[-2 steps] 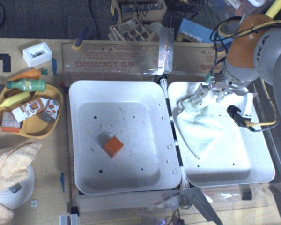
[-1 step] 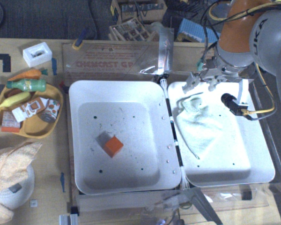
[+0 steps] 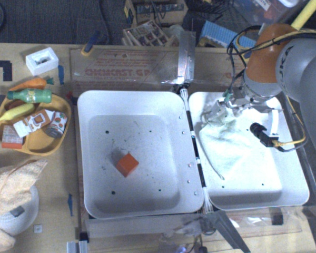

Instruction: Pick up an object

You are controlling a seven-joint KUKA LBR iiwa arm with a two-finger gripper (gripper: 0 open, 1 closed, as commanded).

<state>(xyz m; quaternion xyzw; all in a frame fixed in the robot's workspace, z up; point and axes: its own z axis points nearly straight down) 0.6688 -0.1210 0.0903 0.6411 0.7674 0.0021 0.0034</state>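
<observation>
A cluttered wooden bench (image 3: 52, 204) bears two white bins side by side. An orange block (image 3: 128, 164) lies alone on the floor of the left bin (image 3: 95, 109). Over the right bin (image 3: 284, 194), the gripper (image 3: 225, 108) hangs low above a crumpled white cloth (image 3: 229, 144); its state cannot be told. A yellow bowl (image 3: 42, 146) of toy groceries sits far left.

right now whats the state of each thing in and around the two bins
orange block: resting loose on the left bin's floor
left bin: holds the block and some dark specks
white cloth: crumpled in the right bin
right bin: holds the cloth
end effector: low over the cloth's top edge
yellow bowl: full of toy food
</observation>
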